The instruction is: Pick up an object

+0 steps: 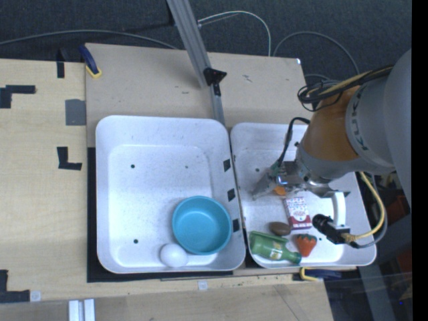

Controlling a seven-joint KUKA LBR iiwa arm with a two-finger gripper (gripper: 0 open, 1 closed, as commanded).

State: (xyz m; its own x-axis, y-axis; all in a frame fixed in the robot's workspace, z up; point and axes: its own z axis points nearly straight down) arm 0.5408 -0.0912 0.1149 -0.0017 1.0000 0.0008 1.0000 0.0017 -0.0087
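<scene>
Gripper (271, 182) down low in the right bin (257, 142), pincer state I cannot tell. Carton (296, 212) lies just at five o'clock. Reaching step, I'd say; next, centre over it.

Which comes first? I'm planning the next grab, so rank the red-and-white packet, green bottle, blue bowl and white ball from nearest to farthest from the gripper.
From the gripper:
1. Red-and-white packet, right bin, just below it.
2. Green bottle, right bin's front edge.
3. Blue bowl, left bin.
4. White ball, left bin's front.
</scene>
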